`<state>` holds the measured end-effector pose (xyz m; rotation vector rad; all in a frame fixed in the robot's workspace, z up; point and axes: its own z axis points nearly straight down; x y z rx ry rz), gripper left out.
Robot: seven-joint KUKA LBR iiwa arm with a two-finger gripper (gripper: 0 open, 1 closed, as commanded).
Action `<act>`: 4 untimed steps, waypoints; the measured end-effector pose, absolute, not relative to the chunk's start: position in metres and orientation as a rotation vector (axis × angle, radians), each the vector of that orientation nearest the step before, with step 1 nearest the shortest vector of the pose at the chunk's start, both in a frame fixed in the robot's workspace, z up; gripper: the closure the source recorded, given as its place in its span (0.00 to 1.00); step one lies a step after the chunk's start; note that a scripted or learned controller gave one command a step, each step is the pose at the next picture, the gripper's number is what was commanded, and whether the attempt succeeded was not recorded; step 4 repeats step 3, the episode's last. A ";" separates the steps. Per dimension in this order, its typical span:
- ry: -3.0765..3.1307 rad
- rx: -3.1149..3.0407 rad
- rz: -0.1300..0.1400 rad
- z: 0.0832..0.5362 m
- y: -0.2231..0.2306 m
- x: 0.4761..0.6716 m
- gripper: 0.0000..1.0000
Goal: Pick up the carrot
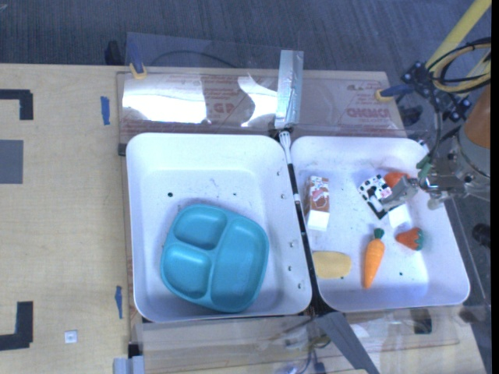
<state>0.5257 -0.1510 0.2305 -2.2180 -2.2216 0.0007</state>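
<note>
The carrot [373, 262] lies in the right bin [444, 291], in its lower middle part, orange with a small green top. It points almost straight up and down the picture, green end toward the far side, tapered tip toward the near rim. Nothing touches it.

Just to its right and a little farther back sits a strawberry [410, 238], red with a green leaf on its right side. To the carrot's left, near the bin's lower left corner, lies a pale yellow, rounded piece [331, 264]. Farther back on the left a small brown and white packet [317, 201] stands lengthwise.

Behind the carrot, toward the bin's right rear, a black-and-white patterned toy [375, 189] and an orange-red piece [394, 179] lie together. The gripper [407, 195] sits right at this cluster, well apart from the carrot. The arm reaches in from the right over the bin's right rim, its wrist held low and roughly level, with cables trailing above it. Whether the gripper is apart or together cannot be told; the metal parts blur into the toys beneath them.

The left bin [156, 162] holds a blue divided plate [214, 257] in its lower half. Both bins rest on the table [54, 232].
</note>
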 end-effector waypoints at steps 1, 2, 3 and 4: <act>-2.036 -2.383 0.008 0.105 -0.136 0.496 0.00; -2.039 -2.390 0.000 0.118 -0.137 0.499 1.00; -2.028 -2.402 -0.010 0.214 -0.052 0.509 1.00; -2.028 -2.402 -0.010 0.214 -0.052 0.509 1.00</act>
